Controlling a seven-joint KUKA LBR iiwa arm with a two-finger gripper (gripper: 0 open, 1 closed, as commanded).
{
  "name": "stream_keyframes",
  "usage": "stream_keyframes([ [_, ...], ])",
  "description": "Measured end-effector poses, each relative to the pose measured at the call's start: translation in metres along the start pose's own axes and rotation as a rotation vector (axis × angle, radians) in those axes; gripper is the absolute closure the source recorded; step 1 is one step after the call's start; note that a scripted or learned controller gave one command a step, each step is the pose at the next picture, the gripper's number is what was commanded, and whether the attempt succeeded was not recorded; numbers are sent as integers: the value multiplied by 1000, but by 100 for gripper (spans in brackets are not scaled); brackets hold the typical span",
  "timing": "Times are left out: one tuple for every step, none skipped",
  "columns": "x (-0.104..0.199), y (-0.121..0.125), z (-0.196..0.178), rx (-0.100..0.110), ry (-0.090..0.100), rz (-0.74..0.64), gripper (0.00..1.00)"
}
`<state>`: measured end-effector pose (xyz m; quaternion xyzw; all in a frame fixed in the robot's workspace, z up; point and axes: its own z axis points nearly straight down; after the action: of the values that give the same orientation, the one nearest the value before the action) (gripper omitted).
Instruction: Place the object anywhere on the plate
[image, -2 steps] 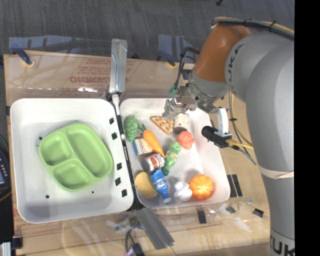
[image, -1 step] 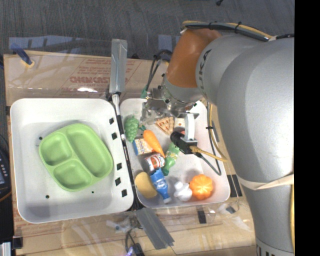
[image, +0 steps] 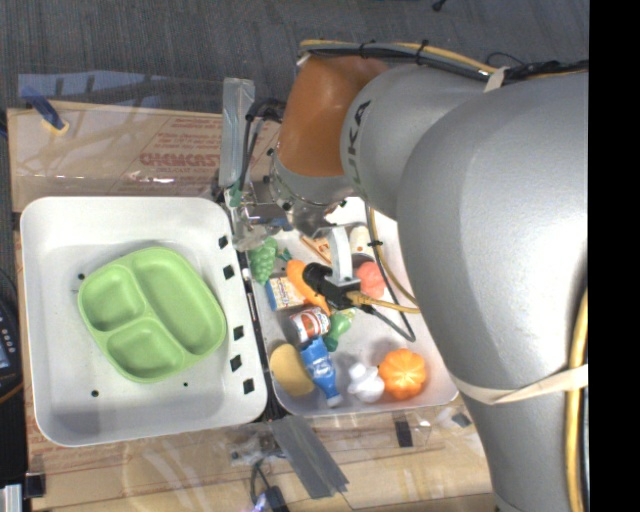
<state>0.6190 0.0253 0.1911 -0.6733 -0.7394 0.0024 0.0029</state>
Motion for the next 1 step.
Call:
stream_keyframes([
  [84,-11,4,1,-1,121,100],
])
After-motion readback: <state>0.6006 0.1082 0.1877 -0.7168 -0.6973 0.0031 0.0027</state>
